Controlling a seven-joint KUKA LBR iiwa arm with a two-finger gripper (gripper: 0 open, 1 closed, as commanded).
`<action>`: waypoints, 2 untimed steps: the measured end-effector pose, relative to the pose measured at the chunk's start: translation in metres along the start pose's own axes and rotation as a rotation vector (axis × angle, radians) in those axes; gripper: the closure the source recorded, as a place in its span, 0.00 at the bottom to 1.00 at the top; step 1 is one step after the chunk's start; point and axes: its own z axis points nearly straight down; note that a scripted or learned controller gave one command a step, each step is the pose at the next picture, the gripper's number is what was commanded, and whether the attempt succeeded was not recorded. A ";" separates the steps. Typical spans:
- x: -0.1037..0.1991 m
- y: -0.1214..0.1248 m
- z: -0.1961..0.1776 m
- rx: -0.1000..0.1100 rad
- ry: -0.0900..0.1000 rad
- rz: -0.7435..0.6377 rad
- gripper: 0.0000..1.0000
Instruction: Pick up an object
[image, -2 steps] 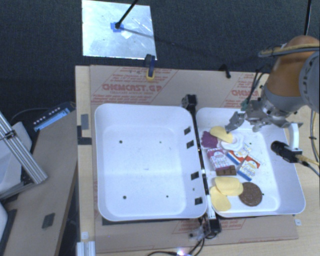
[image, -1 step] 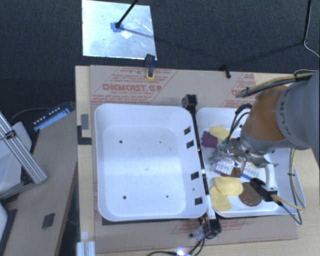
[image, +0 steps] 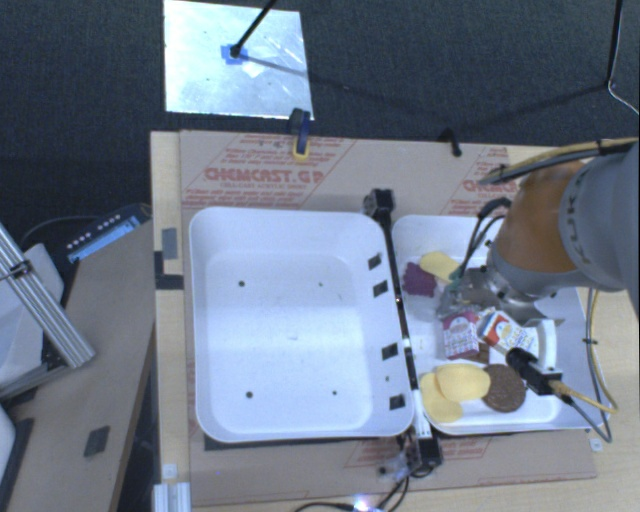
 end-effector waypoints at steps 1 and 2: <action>0.057 0.034 -0.088 0.009 0.011 -0.011 1.00; 0.159 0.064 -0.144 0.010 0.015 -0.015 1.00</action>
